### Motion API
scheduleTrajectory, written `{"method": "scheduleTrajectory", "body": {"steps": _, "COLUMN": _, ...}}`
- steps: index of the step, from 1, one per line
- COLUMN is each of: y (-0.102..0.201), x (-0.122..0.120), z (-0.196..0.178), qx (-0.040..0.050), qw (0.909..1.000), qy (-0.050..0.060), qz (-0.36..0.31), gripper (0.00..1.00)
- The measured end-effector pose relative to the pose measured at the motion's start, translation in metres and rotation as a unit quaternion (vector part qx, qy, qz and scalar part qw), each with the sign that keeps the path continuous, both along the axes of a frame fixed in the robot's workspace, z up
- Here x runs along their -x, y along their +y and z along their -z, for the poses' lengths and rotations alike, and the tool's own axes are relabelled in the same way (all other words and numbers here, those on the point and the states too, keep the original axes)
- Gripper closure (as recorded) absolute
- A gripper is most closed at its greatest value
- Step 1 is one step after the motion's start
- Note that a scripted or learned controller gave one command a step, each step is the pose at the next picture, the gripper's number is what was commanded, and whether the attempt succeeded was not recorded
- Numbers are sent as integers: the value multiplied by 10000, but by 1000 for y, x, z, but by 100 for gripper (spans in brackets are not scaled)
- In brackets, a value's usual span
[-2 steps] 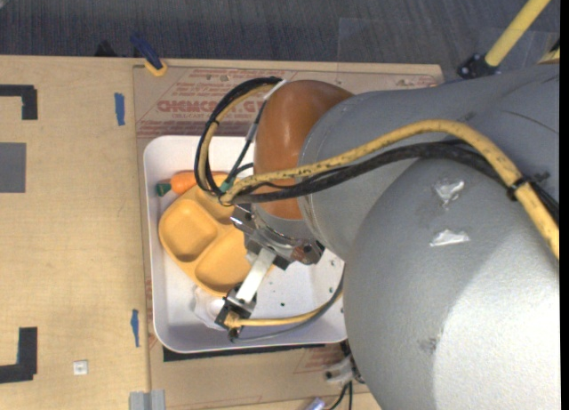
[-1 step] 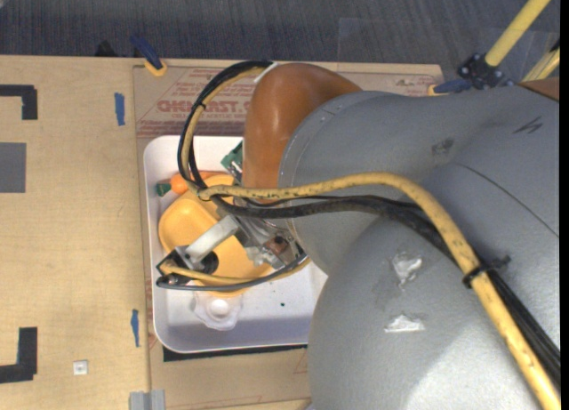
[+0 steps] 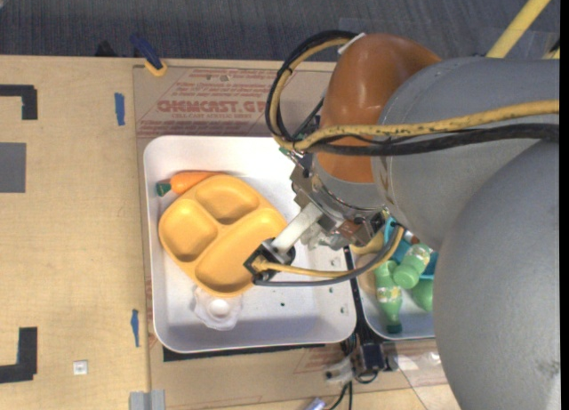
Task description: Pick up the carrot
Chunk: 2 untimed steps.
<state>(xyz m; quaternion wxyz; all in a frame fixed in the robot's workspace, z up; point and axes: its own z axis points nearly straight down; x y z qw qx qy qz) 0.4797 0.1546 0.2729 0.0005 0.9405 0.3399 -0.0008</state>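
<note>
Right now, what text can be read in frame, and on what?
"CHEMCAST" - red print on the cardboard sheet just beyond the far edge of the left bin; what follows it is hidden.
Smaller red lines above and below that word: too blurred to read.
White tag on the bench, lower left: too small to read.
Green bottles: no readable label.

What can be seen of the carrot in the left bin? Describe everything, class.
The carrot is orange, smooth and plastic-looking, with a small green stub at its left end. It lies flat, roughly level across the view, in the far left corner of the left white bin. A yellow lobed dish covers its near side and seems to touch it.
</note>
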Motion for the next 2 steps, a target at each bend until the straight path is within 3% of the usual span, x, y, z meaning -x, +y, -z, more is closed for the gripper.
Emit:
{"method": "scheduleTrajectory", "body": {"steps": 1, "y": 71, "x": 1, "z": 36, "qx": -4, "qw": 9854, "qy": -4, "qz": 1701, "gripper": 100}}
{"method": "scheduleTrajectory", "body": {"steps": 2, "y": 70, "x": 0, "z": 36, "qx": -1, "qw": 9853, "qy": -8, "qz": 1707, "gripper": 0}}
